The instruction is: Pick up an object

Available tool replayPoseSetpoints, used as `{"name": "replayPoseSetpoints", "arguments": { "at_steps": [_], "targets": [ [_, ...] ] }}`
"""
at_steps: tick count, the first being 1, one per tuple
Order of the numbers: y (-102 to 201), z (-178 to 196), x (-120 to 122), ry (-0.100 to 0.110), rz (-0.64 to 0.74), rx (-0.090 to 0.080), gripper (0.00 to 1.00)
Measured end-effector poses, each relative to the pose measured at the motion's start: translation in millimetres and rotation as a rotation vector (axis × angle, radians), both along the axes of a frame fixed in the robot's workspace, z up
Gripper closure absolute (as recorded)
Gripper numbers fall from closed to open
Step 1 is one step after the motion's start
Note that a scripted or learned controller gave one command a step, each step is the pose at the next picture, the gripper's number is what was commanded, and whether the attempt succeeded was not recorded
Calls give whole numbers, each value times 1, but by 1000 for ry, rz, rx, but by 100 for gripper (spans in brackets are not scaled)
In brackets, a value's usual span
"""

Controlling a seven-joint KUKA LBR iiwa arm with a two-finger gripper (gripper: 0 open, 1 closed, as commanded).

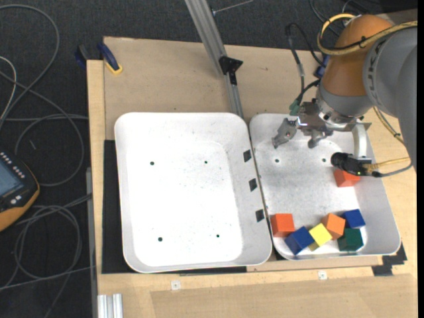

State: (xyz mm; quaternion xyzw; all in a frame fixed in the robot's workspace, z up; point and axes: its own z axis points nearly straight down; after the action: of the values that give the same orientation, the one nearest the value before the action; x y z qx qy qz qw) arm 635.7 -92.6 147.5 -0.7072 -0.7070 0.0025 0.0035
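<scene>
Blocks crowd the 6 o'clock rim of the right bin (391,225): an orange block (283,223) at the left end, then a blue block (299,239), a yellow block (320,234), a second orange cube (335,224), a green block (350,242) and another blue cube (353,218) at the right end. From the blue block rightward they touch or nearly touch one another, while the orange block sits just apart at their 9 o'clock. A red block (346,177) lies alone, well apart from the cluster at its 12 o'clock, near the bin's 3 o'clock wall and just beneath a black part of the arm.

At 12 o'clock in the right bin, the gripper (299,135) hangs over the bin floor, its fingers spread apart with nothing between them. It stands at about 10 o'clock from the red block, not touching it. The grey arm (391,58) with its orange band (351,55) enters from 2 o'clock.

At 9 o'clock of the right bin, the left bin (132,177) lies beside it.
</scene>
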Motion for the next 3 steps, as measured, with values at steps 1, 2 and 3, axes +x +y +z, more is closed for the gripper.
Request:
{"name": "replayPoseSetpoints", "arguments": {
  "at_steps": [1, 2, 3],
  "targets": [
    [1, -51, -1, -1, 0, 0, 0],
    [1, -36, 1, -10, 0, 0, 100],
    [11, 15, 7, -16, 3, -2, 100]
  ]
}}
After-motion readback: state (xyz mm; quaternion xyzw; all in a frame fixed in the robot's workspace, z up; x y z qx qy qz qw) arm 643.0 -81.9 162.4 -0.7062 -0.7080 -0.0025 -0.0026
